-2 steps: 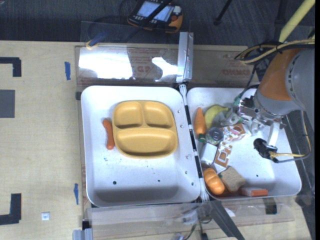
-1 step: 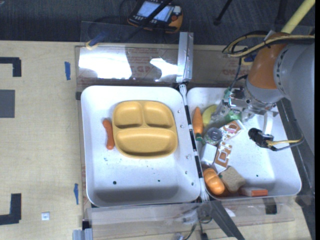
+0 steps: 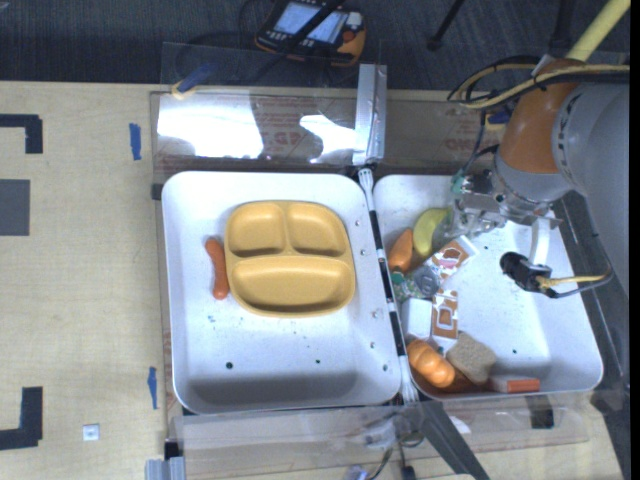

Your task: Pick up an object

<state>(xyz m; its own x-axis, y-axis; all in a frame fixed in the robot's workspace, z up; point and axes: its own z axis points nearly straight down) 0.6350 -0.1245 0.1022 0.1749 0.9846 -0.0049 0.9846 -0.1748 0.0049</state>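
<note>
Poised low over the right bin (image 3: 575,353), end effector (image 3: 478,211) grip state unreadable — approach step; next, settle onto the yellow-green fruit (image 3: 431,228) and close.

My arm (image 3: 590,138) was grey with an orange band. Both bins (image 3: 190,268) were white. The divided plate (image 3: 290,256) was mustard yellow, the carrot (image 3: 218,268) beside it orange, the counter (image 3: 70,268) pale wood.

Two white bins (image 3: 190,368) (image 3: 570,353), one yellow divided plate (image 3: 290,256), one orange sausage-shaped piece (image 3: 217,267), one yellow-green fruit (image 3: 431,229), two orange rounded items (image 3: 401,251) (image 3: 432,366), one brown bread-like slice (image 3: 472,356), two printed packets (image 3: 451,259) (image 3: 445,315), one small carrot-like stick (image 3: 519,385)
</note>
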